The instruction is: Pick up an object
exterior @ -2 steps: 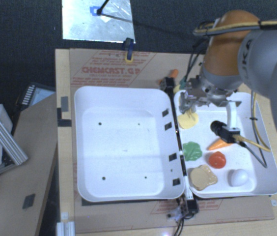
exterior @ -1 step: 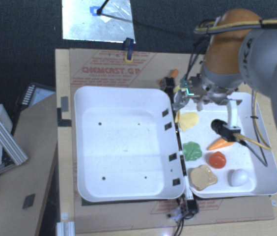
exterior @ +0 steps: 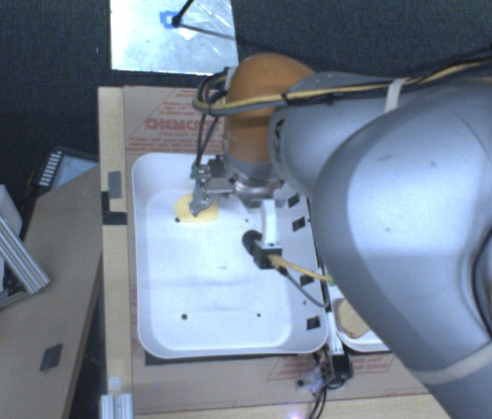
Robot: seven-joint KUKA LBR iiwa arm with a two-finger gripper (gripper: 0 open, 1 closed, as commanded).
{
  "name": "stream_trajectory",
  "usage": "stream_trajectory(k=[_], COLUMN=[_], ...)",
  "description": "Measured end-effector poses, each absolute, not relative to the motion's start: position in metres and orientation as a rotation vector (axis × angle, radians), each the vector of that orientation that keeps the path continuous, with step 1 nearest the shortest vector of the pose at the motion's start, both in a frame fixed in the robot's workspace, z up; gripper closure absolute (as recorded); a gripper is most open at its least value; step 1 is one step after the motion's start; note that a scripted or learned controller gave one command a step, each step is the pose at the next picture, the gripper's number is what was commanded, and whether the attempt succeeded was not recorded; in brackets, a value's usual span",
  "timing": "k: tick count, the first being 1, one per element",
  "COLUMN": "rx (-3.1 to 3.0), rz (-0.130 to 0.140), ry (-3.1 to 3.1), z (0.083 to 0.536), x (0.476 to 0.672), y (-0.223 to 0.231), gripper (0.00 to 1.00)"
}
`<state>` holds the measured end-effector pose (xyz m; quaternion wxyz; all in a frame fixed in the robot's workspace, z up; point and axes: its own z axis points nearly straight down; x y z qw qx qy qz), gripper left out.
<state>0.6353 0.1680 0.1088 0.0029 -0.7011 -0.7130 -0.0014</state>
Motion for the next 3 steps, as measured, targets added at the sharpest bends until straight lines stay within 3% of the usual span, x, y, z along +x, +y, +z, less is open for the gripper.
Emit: stream_trajectory(k=[1,2,3], rx=[-2.211,-2.21,-2.238], rz=[-0.008,0.005,0.004], ry=[-2.231,-2.227,-2.21], z=[0.165,0.147,0.187], x=[0.6,0.554,0.545], y=[0.206,0.237,0.091], gripper=[0.0,0.0,0.0])
